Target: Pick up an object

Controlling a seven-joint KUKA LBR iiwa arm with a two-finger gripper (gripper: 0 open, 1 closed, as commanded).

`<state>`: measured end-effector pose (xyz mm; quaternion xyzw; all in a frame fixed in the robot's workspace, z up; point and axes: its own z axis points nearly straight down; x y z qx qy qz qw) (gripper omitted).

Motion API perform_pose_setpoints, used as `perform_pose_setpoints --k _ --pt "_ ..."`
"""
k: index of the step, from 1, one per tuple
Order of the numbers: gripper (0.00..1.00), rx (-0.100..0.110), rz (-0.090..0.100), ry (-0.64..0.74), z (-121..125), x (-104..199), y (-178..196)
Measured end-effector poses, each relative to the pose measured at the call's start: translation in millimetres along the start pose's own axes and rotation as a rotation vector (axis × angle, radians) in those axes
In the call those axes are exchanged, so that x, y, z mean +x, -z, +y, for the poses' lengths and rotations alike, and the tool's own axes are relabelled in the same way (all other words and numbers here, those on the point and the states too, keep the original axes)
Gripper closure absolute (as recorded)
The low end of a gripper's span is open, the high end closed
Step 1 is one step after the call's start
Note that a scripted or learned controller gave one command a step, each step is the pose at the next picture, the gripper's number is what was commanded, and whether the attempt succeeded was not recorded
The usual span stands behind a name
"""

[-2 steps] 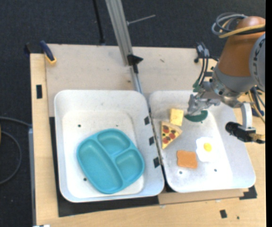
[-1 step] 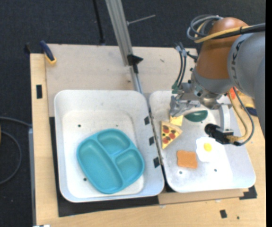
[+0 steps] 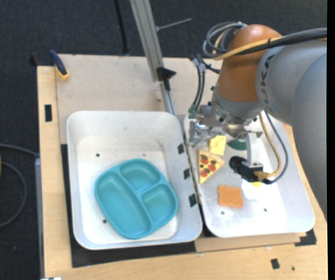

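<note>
A yellow wedge (image 3: 217,144) lay at the left end of the right bin (image 3: 284,214), just above a toy pizza slice (image 3: 208,165) that rested against the bin's left wall. An orange square piece (image 3: 231,196) sat nearer the front of the same bin, with a small white piece (image 3: 250,190) close to its right.

The gripper (image 3: 202,130) hung just above and left of the wedge, over the divide between the two bins. Whether it was open or closed could not be told from this angle. The grey arm (image 3: 295,80) reached in from the right, its orange band (image 3: 246,63) bent over the bin's far end.

The left bin (image 3: 120,127) held a teal divided plate (image 3: 135,198) towards its front. Both bins rested on a pale wooden tabletop (image 3: 103,80). An aluminium post (image 3: 147,28) rose from behind them, and a blue-and-yellow clamp (image 3: 59,64) gripped the far left corner. Dark carpet (image 3: 39,16) covered the floor around.
</note>
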<state>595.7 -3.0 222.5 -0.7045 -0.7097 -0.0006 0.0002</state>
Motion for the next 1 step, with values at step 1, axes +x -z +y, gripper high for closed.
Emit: perform_pose_setpoints --k 1 --pt "1.00 0.001 0.000 0.001 -9.1 56.3 0.3"
